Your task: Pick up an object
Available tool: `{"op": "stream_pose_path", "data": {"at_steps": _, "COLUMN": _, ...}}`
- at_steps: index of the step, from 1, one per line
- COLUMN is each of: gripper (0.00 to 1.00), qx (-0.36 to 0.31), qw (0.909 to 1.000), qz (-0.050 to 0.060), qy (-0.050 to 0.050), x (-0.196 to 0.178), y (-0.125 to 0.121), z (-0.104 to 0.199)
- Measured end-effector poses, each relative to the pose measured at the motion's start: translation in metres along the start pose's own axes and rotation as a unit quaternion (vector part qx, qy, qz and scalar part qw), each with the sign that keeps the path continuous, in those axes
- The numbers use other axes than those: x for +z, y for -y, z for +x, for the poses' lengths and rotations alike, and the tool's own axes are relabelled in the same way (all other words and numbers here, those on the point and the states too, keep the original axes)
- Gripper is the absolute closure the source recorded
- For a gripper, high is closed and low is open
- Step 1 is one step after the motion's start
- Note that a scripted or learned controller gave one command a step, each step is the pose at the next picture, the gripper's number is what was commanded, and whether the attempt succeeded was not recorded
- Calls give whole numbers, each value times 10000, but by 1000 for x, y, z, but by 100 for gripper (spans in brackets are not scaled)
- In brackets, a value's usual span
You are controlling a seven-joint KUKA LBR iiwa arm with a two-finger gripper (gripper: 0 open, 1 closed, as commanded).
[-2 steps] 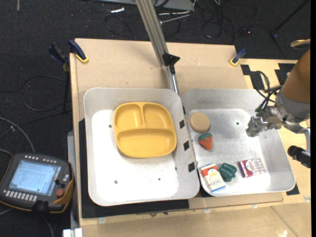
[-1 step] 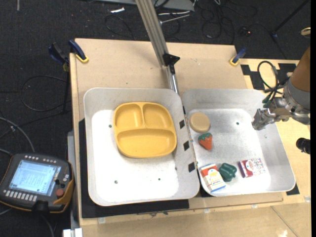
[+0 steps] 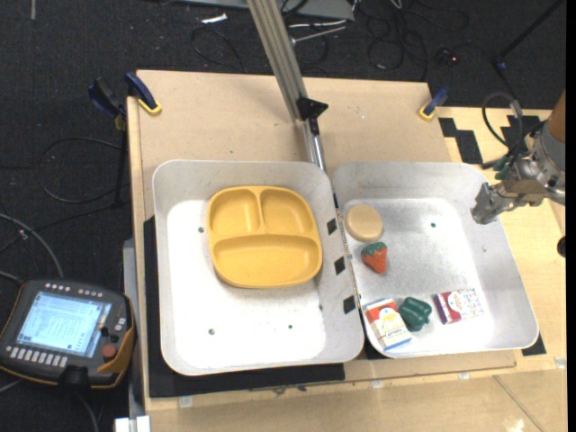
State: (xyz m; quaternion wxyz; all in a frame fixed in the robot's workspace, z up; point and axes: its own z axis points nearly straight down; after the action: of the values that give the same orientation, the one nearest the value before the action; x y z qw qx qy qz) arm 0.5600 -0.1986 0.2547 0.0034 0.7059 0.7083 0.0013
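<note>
Camera view: gripper (image 3: 486, 207), finger state indiscernible, hovers at frame right over the right bin (image 3: 504, 331); strawberry (image 3: 375, 256) and other objects remain unpicked.

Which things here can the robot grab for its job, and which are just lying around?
For the job:
gripper, over the right bin's far edge
round tan piece
toy strawberry
small carton
green toy
small packet

Just lying around:
yellow divided plate in the left bin
handheld control pad
clamps
</note>
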Motion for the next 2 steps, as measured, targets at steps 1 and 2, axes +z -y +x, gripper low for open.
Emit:
{"op": "stream_pose_path", "data": {"at_steps": 1, "gripper": 100, "qx": -26, "qw": 10000, "qz": 23, "qy": -24, "x": -6, "y": -6, "z": 57}}
{"op": "stream_pose_path", "data": {"at_steps": 2, "gripper": 100, "qx": -24, "qw": 10000, "qz": 41, "qy": -26, "x": 9, "y": -5, "z": 112}}
